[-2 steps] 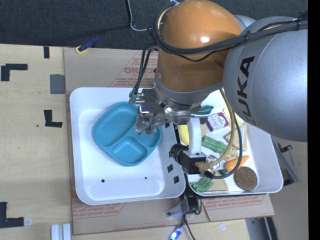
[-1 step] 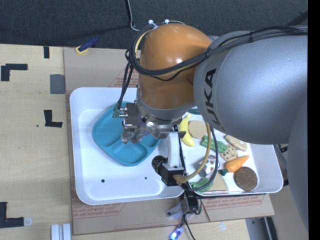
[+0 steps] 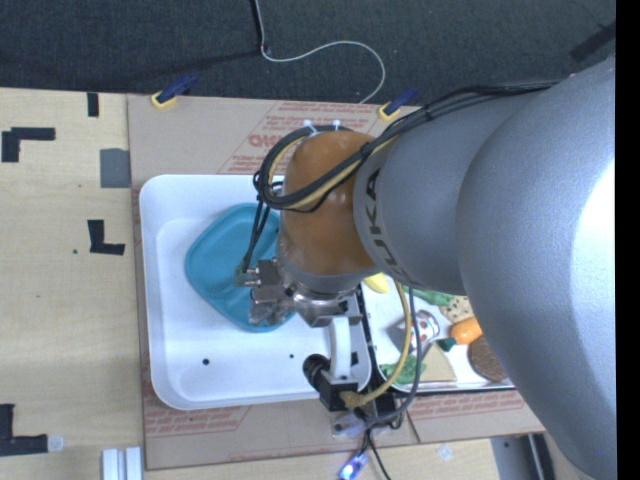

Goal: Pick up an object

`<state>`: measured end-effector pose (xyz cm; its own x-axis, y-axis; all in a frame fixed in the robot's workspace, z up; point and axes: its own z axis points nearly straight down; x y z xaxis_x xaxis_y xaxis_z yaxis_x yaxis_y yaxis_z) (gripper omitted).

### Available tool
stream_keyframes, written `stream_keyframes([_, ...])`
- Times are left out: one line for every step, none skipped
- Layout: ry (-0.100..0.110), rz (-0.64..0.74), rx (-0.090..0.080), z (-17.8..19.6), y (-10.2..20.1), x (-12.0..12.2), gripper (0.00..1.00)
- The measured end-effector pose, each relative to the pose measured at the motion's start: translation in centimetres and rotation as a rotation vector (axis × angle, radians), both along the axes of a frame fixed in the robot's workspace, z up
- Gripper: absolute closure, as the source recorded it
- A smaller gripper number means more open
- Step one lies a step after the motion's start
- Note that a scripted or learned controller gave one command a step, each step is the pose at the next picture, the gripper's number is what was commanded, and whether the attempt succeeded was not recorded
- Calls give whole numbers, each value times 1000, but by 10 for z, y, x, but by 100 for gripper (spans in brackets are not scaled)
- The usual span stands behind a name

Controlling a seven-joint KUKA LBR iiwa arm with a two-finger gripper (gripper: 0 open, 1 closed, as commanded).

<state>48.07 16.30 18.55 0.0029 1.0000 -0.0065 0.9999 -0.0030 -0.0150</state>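
Note:
A blue, dish-like object lies in the left white bin, toward its back and middle. The arm comes in from the right, and its orange band and wrist hang over the bin's right half. My gripper is down at the near right edge of the blue object and seems to touch or overlap it. The wrist body hides the part of the object beneath it and how the gripper meets it.
In the right bin, mostly hidden by the arm, I see a yellow item, an orange piece, a brown object and something green. Cables dangle by the bins' front edge. Cardboard surrounds the bins.

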Motion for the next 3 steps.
stream_keyframes([-16,6,11,-84,5,71,100])
stream_keyframes([-27,3,8,39,-23,95,100])
stream_keyframes([-9,2,5,27,-48,46,100])
